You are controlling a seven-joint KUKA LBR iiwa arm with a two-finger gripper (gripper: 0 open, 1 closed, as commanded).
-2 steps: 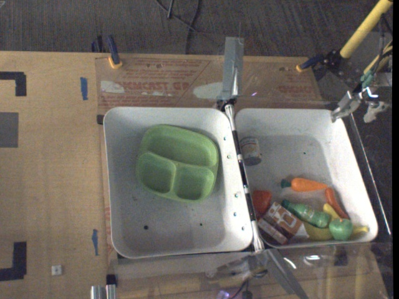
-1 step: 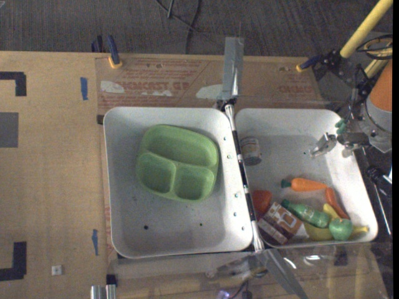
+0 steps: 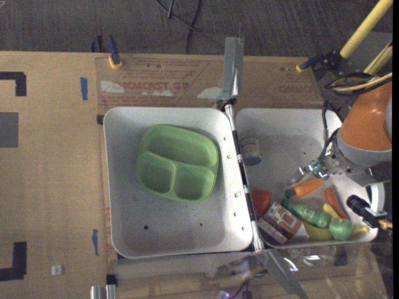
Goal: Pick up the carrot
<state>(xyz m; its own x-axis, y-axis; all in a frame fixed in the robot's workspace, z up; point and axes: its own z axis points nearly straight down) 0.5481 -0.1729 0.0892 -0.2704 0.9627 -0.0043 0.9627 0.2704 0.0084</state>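
The carrot (image 3: 308,187) is orange with a green stub at its left end. It lies tilted in the right bin (image 3: 280,126), near the middle of its right half. My gripper (image 3: 314,169) is low over the bin, directly above the carrot's right end and very close to it. The grey arm with its orange band (image 3: 368,126) comes in from the right and hides the bin's right wall. Whether the gripper touches the carrot is unclear.
Packed around the carrot are a green bottle (image 3: 308,213), a second orange piece (image 3: 334,202), a yellow item (image 3: 318,232), a red item (image 3: 262,199) and a brown box (image 3: 280,222). A grey can (image 3: 250,150) stands by the divider. A green divided plate (image 3: 177,162) lies in the left bin (image 3: 124,217).
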